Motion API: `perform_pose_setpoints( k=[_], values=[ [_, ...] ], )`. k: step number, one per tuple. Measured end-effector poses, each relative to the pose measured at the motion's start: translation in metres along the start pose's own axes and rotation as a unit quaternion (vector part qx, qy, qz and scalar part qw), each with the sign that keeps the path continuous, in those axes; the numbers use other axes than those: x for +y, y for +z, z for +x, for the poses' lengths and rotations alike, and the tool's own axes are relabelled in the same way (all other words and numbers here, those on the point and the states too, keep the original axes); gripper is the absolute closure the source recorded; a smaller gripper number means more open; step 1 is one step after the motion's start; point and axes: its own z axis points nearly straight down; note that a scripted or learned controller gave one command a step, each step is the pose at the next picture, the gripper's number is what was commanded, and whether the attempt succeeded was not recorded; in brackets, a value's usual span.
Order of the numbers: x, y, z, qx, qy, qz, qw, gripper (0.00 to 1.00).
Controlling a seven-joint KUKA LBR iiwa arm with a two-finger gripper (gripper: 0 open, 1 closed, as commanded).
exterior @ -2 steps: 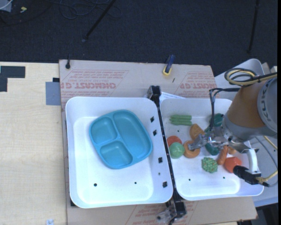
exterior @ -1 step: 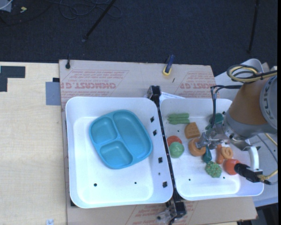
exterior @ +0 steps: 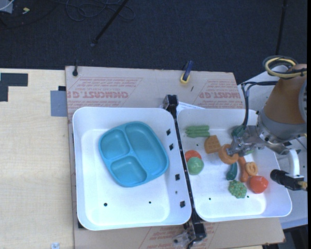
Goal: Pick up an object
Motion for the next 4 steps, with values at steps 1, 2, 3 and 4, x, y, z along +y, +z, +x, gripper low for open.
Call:
perform_pose_setpoints(
  k=[1, 2, 3, 4],
  values=[
    [0.002, -0.063, 0.003, 0.000, -0.001, -0.001, 1.0000, 1.00],
    [0.002, -0.072, 0.002, 0.001, -0.001, 0.001, 1.0000, 1.00],
    [0.009, -0.082, 0.058, 0.001, -0.003, 0.002, 1.0000, 1.00],
    [0.015, -0.072, 0.102, 0.002, -0.002, 0.003, 1.0000, 1.00]
  ],
)
